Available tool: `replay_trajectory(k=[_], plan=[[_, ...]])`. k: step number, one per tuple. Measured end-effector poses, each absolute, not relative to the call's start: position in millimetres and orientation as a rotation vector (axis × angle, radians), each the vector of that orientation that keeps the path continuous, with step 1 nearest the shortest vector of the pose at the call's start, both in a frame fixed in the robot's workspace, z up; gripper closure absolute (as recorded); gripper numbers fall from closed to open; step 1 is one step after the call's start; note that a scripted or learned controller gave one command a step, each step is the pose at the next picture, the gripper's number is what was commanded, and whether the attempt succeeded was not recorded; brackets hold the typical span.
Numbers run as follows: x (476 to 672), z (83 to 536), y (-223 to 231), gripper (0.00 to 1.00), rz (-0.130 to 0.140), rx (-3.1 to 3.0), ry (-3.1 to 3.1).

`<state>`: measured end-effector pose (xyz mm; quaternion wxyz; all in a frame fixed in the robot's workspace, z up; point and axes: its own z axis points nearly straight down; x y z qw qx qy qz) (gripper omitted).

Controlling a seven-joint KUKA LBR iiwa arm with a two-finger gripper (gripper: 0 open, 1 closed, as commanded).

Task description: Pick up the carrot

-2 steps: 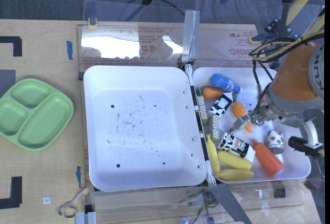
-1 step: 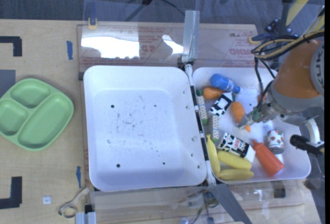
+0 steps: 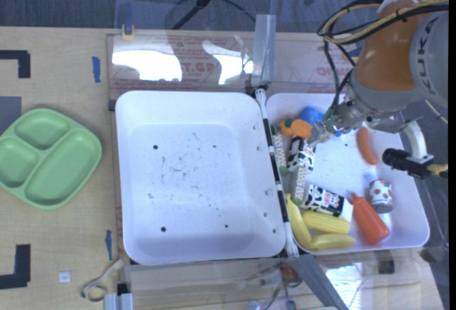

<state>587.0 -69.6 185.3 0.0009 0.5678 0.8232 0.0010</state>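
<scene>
While the hand (image 3: 329,125) hovers near the right bin's (image 3: 420,226) far left corner, grip unclear to us, the carrot (image 3: 370,220) lies by the near right corner; we should move there, descending along its length.

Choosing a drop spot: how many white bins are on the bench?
2. The left bin sits mid-bench beside the green plate; the right bin adjoins it, holding the toys, with the gripper over its upper left.
</scene>
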Motion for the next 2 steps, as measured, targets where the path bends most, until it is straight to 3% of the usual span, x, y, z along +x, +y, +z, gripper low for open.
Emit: replay_trajectory(k=[1, 2], plan=[[647.6, 182.7, -48.8, 1.00, -0.060, 1.862, 2.576], [658.6, 185.5, -38.0, 0.00, 0.000, 1.827, 2.555]])
